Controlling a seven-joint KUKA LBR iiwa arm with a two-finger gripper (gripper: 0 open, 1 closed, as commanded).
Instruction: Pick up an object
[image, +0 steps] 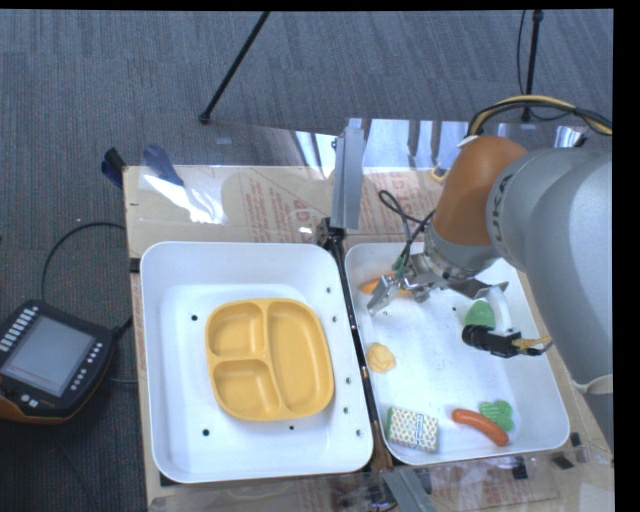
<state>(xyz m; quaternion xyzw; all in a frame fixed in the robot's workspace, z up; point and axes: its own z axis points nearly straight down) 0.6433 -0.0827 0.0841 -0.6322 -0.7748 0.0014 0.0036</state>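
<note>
Gripper (392, 290) beside orange piece (372, 285) — right bin (545, 400)

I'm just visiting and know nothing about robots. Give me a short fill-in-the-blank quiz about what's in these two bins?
1. The yellow divided plate lies in the ____ bin.
2. That plate has ____ compartments.
3. The sausage lies beside a ____ toy near the right bin's front edge.

Missing words: left; three; green

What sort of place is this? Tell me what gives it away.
Probably a robotics lab test bench. Two shallow white bins sit side by side on it, a grey arm's gripper reaches into the right one, and a handheld control pendant with a screen lies on grey carpet.
</note>
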